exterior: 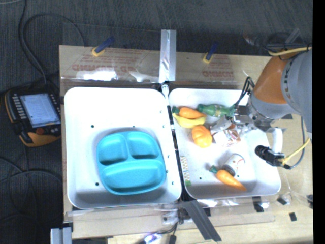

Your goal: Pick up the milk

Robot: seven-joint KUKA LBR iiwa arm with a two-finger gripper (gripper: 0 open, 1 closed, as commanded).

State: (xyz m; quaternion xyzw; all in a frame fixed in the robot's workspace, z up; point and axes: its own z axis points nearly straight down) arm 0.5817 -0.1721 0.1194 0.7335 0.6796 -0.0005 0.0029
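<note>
**Sam:** What is in the left bin (81, 136)?

**Mia:** A blue tray (132, 161) with three parts. It just sits there. It is not part of this job.

**Sam:** And the right bin (264, 179)?

**Mia:** Going across, there is a yellow banana (187, 120) with an orange thing on top of it, then a green bottle (213, 109) just beside them. Under those is a round orange fruit (201, 135). Lower down lies a carrot (228, 178), touching a small white thing.

**Sam:** Where is the milk?

**Mia:** I think it is the white carton with red marks (227, 134), right next to the orange fruit, near the middle of the right bin. It lies tilted. It is small, so I am not fully sure.

**Sam:** Does the gripper (242, 120) have it?

**Mia:** The gripper is down right by it, at its upper right side. I cannot tell if it is open or closed, or if it holds anything.

**Sam:** So which step is this?

**Mia:** I think it is the reaching and grabbing step. Next it needs a firm squeeze on the carton and a straight lift, without bumping the fruit or bottle.
</note>
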